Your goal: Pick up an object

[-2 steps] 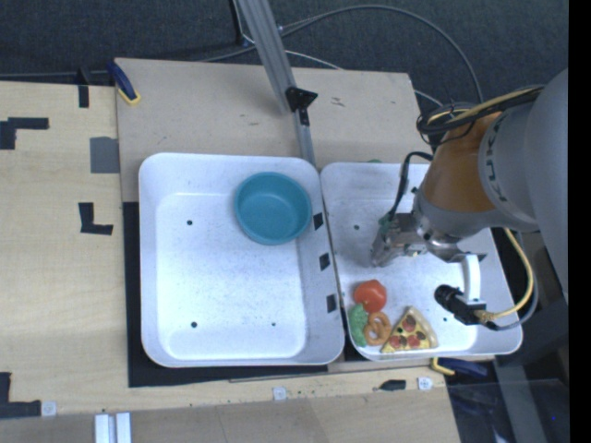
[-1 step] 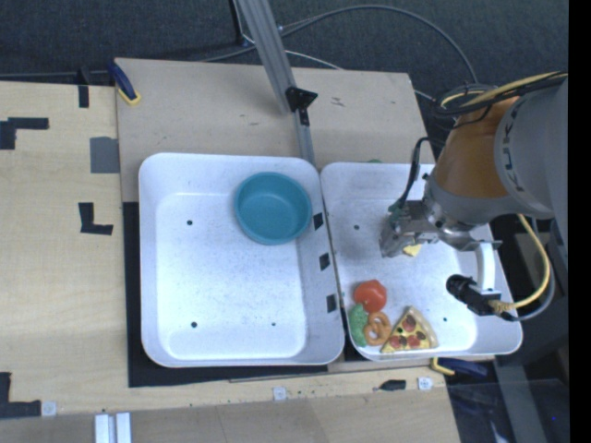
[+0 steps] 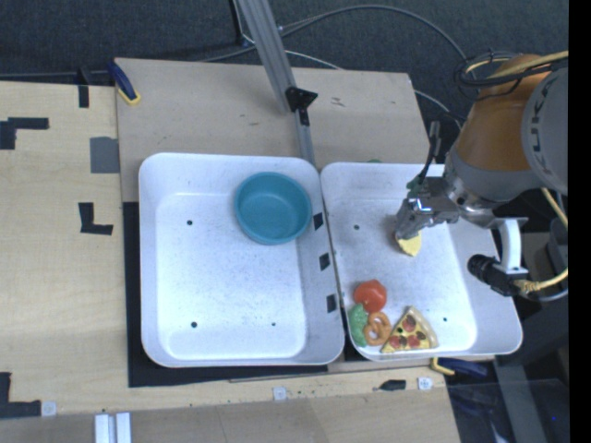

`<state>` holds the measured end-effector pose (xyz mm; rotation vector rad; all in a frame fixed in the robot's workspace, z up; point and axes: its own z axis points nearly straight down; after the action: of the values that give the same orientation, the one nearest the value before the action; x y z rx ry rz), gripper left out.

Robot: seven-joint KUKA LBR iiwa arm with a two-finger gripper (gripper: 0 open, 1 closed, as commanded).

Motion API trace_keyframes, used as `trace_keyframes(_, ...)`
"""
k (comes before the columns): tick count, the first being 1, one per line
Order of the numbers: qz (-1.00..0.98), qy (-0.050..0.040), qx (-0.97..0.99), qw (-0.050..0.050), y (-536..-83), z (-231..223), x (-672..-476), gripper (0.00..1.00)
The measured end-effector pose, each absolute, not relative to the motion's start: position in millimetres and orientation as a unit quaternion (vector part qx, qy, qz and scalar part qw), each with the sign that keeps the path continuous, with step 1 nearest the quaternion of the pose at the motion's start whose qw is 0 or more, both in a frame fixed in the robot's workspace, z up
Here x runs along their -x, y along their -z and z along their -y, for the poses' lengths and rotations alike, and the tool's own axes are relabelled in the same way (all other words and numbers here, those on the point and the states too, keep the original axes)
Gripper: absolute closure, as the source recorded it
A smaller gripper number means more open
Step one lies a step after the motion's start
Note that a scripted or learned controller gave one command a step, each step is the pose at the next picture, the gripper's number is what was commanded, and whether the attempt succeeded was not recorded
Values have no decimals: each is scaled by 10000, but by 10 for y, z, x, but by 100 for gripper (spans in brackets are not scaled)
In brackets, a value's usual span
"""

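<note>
The gripper (image 3: 413, 221) sits low in the upper middle of the right bin (image 3: 462, 335), directly above a small yellow object (image 3: 409, 245) that lies on the bin floor. The object shows just below the fingertips, touching or nearly touching them. Whether the fingers are apart, together or clamped on the object cannot be told: the wrist body covers them.

Step in hand, as judged: securing the yellow object. To do it well, centre the fingers over the widest part of the piece, close fully before any rise, and lift straight up so the piece does not slip sideways. Keep clear of the bin's left wall and the divider between bins.

Other contents: a red tomato-like piece (image 3: 370, 294), a green piece (image 3: 357, 320), an orange pretzel shape (image 3: 377, 328) and a pizza slice (image 3: 410, 331) cluster in the lower part of the right bin, well apart from the gripper. A blue bowl (image 3: 272, 207) stands in the upper part of the left bin (image 3: 185, 330).

Hard to make out: the yellow object's full shape, since its top is covered by the gripper. The arm (image 3: 503, 146) is cut off at the right of the frame.
</note>
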<state>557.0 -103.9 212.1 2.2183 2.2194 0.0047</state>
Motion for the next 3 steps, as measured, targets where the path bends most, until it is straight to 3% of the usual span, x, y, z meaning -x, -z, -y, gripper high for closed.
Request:
trace_keyframes(1, -7071, 1, -7071, -3, -2178, 1038, -5569, 100)
trace_keyframes(3, -7088, -3, -7054, -4, -2225, 26, -5418, 100)
